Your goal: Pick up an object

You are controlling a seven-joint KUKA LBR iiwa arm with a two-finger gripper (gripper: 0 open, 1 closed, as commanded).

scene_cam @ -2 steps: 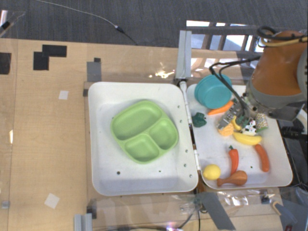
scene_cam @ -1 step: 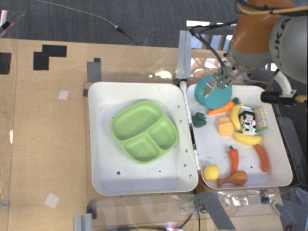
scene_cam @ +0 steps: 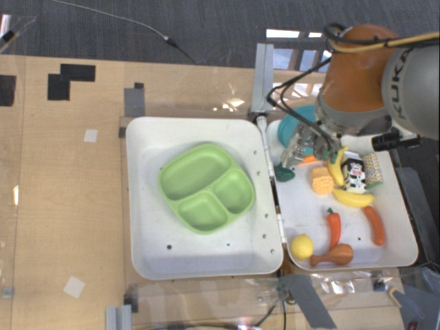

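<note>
Toy food sitting in right bin: corn cob near centre, bananas at 3 o'clock from corn, chili pepper and lemon toward 6 o'clock. Gripper hanging over bin's 10 o'clock corner, beside dark green piece; grip state unclear, cannot tell. Green divided plate lying in left bin. Step looking like approach, nothing lifted. Next move needing descent onto one item, firm closure.
</note>
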